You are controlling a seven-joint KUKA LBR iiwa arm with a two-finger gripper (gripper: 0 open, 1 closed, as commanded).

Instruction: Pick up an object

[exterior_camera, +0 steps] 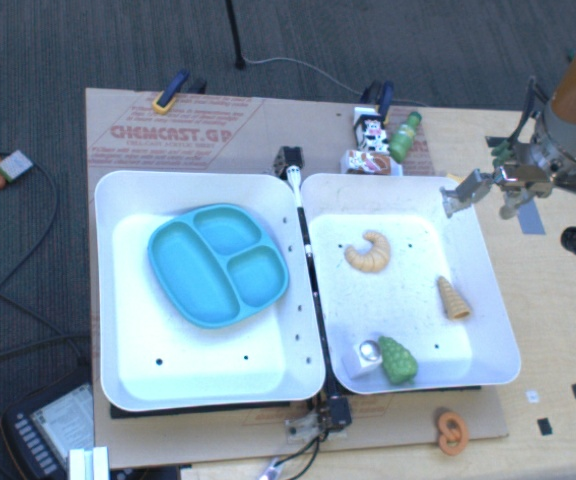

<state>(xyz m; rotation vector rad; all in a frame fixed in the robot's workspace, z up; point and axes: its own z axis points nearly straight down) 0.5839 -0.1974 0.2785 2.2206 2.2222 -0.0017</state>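
Observation:
The right bin (488,268) holds a tan croissant (370,253) near its middle, a small ice-cream cone (454,298) toward its right side, and a green bumpy toy (399,360) beside a small silver piece (369,352) at its front. My gripper (490,188) hangs over the bin's far right corner, above the rim and well apart from all of these. Its two fingers are spread, with nothing between them.
The left bin (128,298) holds a blue divided plate (218,264). Behind the bins on the cardboard stand a green bottle (404,136) and a small box (370,148). An orange ring (452,431) lies in front of the right bin.

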